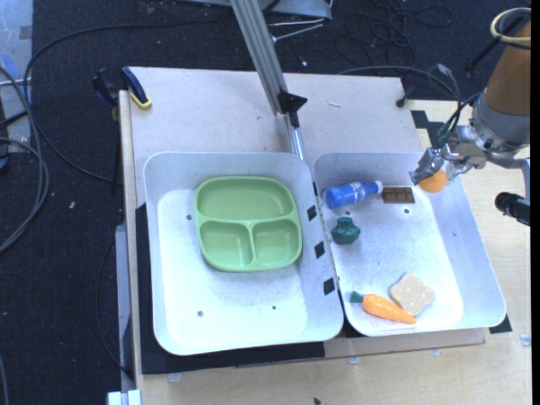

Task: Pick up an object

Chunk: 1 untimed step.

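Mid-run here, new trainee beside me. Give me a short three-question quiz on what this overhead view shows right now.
1. True or false: the green divided plate lies in the right bin.
2. Which item lies nearest the bench's front edge? A) blue bottle B) toy carrot C) brown block
3. What colour is the small object at the gripper, over the right bin's far right corner?

Key
1. False: it lies in the left bin.
2. B.
3. Orange. Whether the object is actually gripped cannot be told from this view.
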{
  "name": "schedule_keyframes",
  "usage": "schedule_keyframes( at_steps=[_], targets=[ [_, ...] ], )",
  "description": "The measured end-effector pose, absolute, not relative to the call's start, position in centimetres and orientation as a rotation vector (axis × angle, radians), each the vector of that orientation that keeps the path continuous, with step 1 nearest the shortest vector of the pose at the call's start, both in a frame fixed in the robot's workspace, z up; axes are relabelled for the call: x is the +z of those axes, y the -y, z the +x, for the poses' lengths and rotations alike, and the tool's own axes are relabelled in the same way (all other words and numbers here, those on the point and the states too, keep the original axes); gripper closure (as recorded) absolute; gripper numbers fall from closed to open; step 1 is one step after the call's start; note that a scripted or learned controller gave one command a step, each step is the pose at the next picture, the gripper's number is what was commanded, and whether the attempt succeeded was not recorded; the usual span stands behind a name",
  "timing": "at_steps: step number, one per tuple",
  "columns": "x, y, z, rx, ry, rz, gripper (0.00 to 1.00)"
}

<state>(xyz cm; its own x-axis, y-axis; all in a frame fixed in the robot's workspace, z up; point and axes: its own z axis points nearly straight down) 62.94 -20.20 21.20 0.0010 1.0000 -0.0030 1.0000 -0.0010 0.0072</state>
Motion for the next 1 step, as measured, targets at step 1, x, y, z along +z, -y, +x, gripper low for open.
schedule_keyframes(
  at_steps=[1],
  targets=[
    [25.86,20.23,63.08,0.005,-2.219,2.214,1.00]
  ],
)
